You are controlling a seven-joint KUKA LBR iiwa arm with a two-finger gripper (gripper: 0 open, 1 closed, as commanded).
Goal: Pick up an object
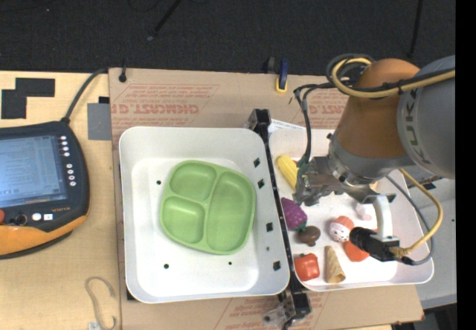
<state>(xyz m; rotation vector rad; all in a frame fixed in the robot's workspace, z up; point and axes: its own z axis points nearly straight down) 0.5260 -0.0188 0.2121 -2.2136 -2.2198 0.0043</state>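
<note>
I see the hand (311, 189) low in the right bin (416, 270); I cannot tell its grip. Just beside it lies a yellow corn cob (287, 169), pointing toward the purple toy (293, 212).

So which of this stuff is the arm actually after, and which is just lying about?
In play: the gripper and the right bin's toys: corn, purple piece, brown piece, cone, orange piece.

Lying about: green tray in the left bin, tablet, yellow clamp.
</note>
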